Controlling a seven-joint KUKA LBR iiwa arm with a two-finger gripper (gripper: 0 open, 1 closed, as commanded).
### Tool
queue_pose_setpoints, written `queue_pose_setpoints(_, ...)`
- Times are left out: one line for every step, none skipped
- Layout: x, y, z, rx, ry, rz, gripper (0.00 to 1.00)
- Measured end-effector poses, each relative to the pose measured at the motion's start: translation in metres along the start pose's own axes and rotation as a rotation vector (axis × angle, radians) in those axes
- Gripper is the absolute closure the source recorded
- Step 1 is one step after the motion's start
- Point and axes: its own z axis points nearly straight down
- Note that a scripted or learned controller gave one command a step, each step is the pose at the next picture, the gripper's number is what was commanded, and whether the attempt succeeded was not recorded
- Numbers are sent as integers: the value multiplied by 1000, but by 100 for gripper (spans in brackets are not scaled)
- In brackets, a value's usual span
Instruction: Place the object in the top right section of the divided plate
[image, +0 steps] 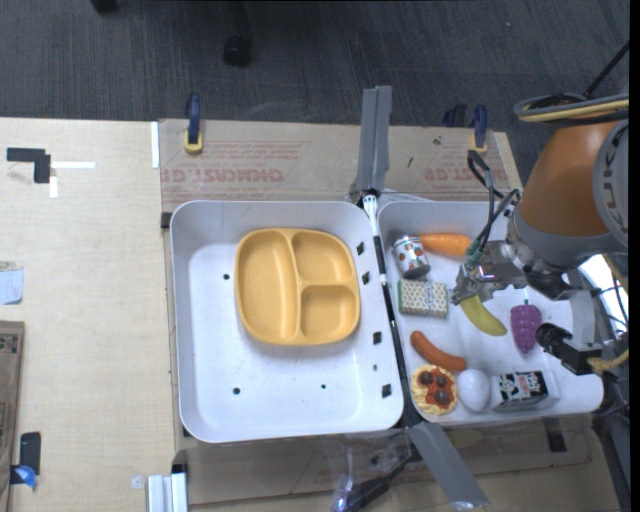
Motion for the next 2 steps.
queue_pose_setpoints(95,7,-17,-3,0,-93,100)
queue_pose_setpoints(57,-36,-92,-2,-1,-1,100)
